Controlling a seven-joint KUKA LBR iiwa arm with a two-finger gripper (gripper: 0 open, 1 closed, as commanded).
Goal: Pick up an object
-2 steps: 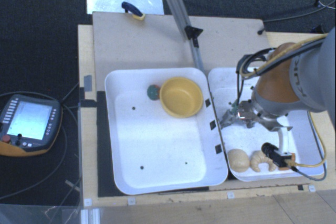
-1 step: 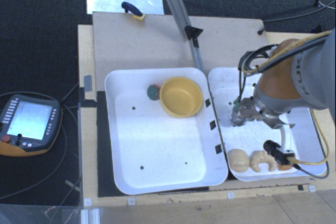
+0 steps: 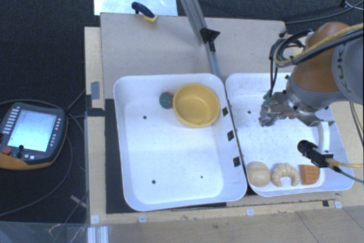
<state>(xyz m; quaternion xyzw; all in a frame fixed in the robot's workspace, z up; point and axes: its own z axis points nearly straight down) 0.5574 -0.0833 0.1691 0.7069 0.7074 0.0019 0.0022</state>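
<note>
My gripper (image 3: 268, 117) hangs over the middle of the right bin (image 3: 250, 88), above bare white floor. Along that bin's near edge lie three food items: a pale round bun (image 3: 257, 173), a curled croissant (image 3: 285, 174) and an orange-brown wedge (image 3: 309, 173). They rest well below and slightly right of the gripper. In the left bin (image 3: 170, 179) a yellow bowl (image 3: 196, 104) sits at the far right corner, with a small dark green ball (image 3: 165, 100) touching its left side.
A grey pole (image 3: 190, 3) slants from the top down to the gap between the bins. A control pendant (image 3: 29, 135) lies on the floor at the left. A blue and yellow clamp (image 3: 144, 11) sits at the bench's far edge.
</note>
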